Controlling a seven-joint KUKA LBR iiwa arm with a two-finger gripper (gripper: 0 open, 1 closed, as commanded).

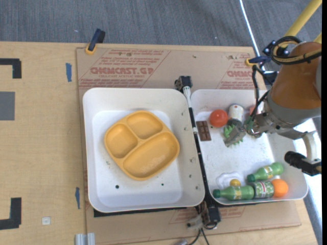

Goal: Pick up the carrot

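Observation:
My gripper (pixel 234 133) reaches down into the right bin (pixel 301 194), close to its floor in the middle of the back half. A greenish patch shows at its tip, and I cannot tell what it is. No clear carrot shape stands out. The one orange thing is a rounded piece (pixel 280 188) at the bin's front right corner, beside the green bottles, well in front of the gripper. A small red bit (pixel 253 108) peeks out by the arm's wrist, mostly hidden.
Near the gripper lie a red tomato (pixel 218 117), a white piece (pixel 236 110) and a brown bar (pixel 203 130). Two green bottles (pixel 245 191) and a fried egg (pixel 229 180) lie along the front. The left bin (pixel 97 152) holds a yellow divided plate (pixel 142 144).

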